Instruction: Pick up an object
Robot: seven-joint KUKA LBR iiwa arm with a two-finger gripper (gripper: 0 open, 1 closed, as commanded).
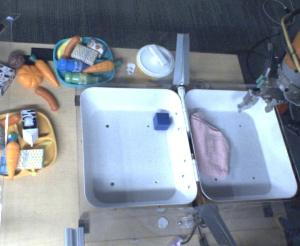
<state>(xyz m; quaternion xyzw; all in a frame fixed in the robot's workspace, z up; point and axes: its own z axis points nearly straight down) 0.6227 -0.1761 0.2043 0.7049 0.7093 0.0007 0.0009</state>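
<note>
I see a pale wooden bench (42, 188) holding two shallow white bins. My two-finger gripper (257, 100) hangs, fingers apart and holding nothing, over the right bin's (252, 183) upper right corner. A crumpled pink cloth (210, 146) lies against that bin's left wall. A small blue cube (162, 121) sits in the left bin (119, 173).

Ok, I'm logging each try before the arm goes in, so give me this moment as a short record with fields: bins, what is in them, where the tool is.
left bin: holds one small blue block, near its upper right corner
right bin: holds a pink cloth, lying along its left wall
tool: over the right bin's upper right corner, apart from block and cloth
tool fingers: spread, nothing between them
pick status: not yet made
</note>
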